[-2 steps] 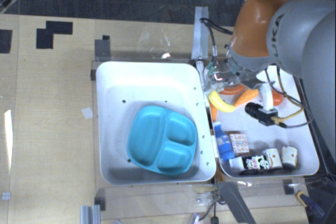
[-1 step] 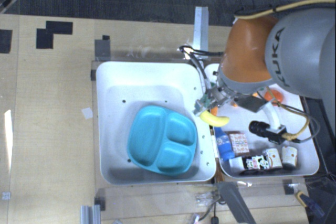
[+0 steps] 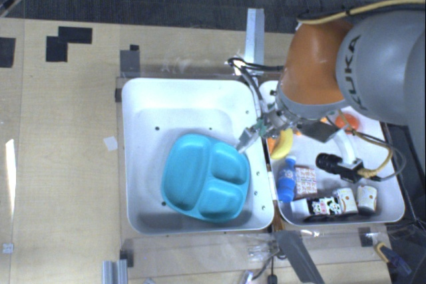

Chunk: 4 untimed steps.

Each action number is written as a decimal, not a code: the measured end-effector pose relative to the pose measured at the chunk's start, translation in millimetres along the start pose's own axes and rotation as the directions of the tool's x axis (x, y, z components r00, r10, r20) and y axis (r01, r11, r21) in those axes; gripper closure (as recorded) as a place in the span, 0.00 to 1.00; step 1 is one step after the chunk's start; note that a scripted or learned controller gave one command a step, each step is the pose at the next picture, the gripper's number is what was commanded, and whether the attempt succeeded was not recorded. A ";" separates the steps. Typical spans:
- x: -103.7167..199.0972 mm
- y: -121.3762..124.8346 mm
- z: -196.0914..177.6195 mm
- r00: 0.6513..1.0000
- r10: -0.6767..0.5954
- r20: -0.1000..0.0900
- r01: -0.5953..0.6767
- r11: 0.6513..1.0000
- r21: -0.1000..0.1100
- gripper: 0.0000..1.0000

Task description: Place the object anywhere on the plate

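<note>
Gripper (image 3: 247,138) sits low over the wall shared by the two bins, tip slanting down and left to just off the upper right edge of the blue plate (image 3: 200,177). Cannot tell whether it is spread or pressed together, or whether it pinches anything; too small and blurred. Grey arm (image 3: 383,70) comes in from the right edge above the right bin (image 3: 394,208), and its orange band (image 3: 313,63) is over that bin's upper left corner, so the wrist is bent down toward the shared wall. Plate lies flat in the left bin (image 3: 153,110), in the lower right part, close to the bottom wall and the right wall. Plate outline is near square with rounded corners and turned a bit, so no clear long axis. Its one big compartment faces the bin's left wall, and its two small ones face the right wall and lower right corner. Which item is the one to place cannot be told. Right bin holds a yellow banana (image 3: 285,145) by its left wall just beside the gripper, a blue bottle (image 3: 286,185) below that, a checkered packet (image 3: 305,180) next to the bottle, and a black and white carton (image 3: 325,207) along the bottom wall.
</note>
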State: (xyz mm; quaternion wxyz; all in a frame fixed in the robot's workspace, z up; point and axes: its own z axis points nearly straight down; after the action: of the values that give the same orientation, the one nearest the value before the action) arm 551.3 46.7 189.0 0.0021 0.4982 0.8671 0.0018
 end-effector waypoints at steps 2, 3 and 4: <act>84.8 -24.8 4.3 0.997 -0.083 -0.002 0.083 0.997 0.002 1.00; 141.2 8.7 -3.7 0.929 -0.369 -0.001 0.369 0.929 -0.001 1.00; 140.4 10.6 -14.7 0.930 -0.368 0.002 0.368 0.930 -0.007 1.00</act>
State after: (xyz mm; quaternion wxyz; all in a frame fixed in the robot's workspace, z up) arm 489.6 173.3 203.5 0.0043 0.3269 0.9451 0.0043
